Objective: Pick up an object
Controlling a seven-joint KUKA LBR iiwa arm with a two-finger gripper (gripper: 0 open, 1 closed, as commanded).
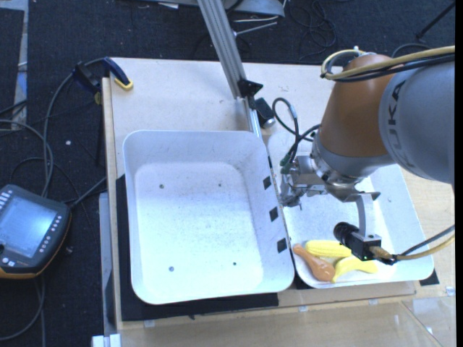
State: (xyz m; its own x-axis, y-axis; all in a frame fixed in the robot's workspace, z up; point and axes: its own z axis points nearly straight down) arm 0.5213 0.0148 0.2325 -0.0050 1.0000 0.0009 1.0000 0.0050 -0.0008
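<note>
Item: my gripper (298,191). It is hanging low over the right bin (405,215), close to that bin's left wall. My own wrist is covering most of it; some metal parts are showing beneath the wrist, too small and cluttered to sort out. Whether it is open or closed, I cannot tell, and I am seeing nothing that I could call held.

Item: yellow objects (340,255). Two yellow pieces, banana-like in shape, are lying in the near part of the right bin, well apart from my gripper. One is partly hiding behind a black fitting (359,241) that is hanging off my arm.

Item: orange object (317,263). It is lying just beside the yellow pieces, on their left, touching or nearly touching them; which, I cannot tell.

Item: my arm (394,114). Grey, with its orange band, it is blocking most of the right bin's far half and running off the right edge.

Item: left bin (195,215). It is sitting beside the right bin, its white floor showing faint specks.

Item: metal rail (224,38). It is slanting down from the top edge toward the bins.

Item: handheld control pad (29,230). It is resting on the dark floor at the left, cut by the edge.
</note>
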